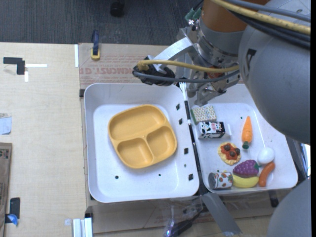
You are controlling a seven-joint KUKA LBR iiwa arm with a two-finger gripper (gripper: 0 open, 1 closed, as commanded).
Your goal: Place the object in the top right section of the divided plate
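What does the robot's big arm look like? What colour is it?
The arm is fat, round and smooth grey, with an orange band above the wrist. Black and yellow cables run along it, and a yellowish hose curves out beside the metal gripper.

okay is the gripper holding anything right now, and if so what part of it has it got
It cannot be told. The gripper hangs at the back of the right bin, just above the green-patterned box, but nothing is visibly between its fingers, and the yellow divided plate holds nothing.
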